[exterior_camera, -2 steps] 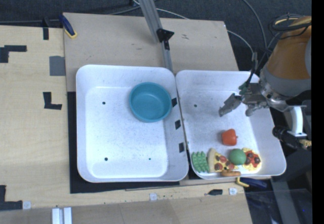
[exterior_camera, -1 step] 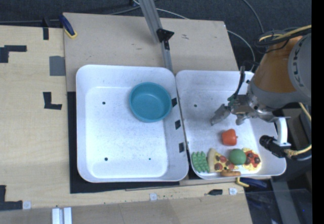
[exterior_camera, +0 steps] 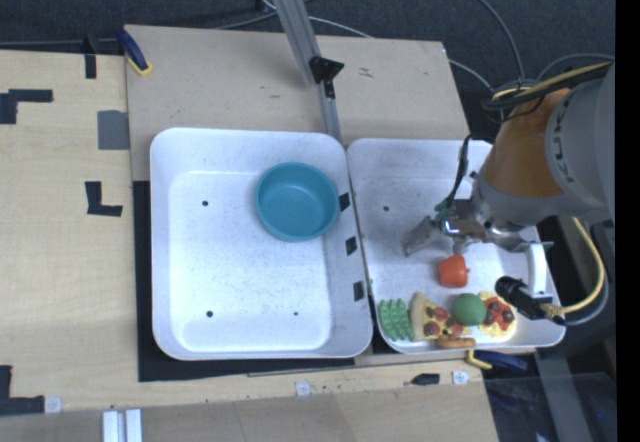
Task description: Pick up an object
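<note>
Left bin (exterior_camera: 190,320): we found only a blue bowl (exterior_camera: 296,201) near its far right corner. Right bin (exterior_camera: 400,165): toys crowded its near edge; far half open.

No text, label, brand, number or sign can be read on anything here.

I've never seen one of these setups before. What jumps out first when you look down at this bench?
The blue bowl stands out, sitting alone in the left bin near its upper right corner. On the right, the grey arm with its orange band reaches over the right bin, its gripper hanging just above a small red object. Colourful toy food crowds that bin's near edge.
</note>
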Action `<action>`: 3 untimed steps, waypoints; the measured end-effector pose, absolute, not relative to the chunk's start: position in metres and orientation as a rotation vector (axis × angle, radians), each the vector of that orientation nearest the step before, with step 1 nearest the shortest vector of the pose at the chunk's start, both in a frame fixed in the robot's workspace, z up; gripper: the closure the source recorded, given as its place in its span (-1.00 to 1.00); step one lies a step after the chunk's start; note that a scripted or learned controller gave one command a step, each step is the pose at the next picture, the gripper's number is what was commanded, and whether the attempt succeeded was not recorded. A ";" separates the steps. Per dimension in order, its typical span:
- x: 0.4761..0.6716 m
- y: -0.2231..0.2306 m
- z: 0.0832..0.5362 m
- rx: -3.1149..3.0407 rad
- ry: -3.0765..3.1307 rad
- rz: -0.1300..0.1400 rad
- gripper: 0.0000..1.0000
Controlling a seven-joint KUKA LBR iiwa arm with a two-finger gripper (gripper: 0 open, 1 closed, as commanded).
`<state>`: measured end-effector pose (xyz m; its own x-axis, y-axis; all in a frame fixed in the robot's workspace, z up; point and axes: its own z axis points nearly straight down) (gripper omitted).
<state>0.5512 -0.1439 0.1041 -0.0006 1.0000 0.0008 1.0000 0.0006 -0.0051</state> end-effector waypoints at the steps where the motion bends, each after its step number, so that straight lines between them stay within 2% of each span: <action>1: 0.552 -0.144 0.090 -2.222 -2.223 0.000 -1.00; 2: 0.552 -0.145 0.101 -2.224 -2.224 -0.001 1.00; 3: 0.544 -0.140 0.151 -2.222 -2.224 -0.003 1.00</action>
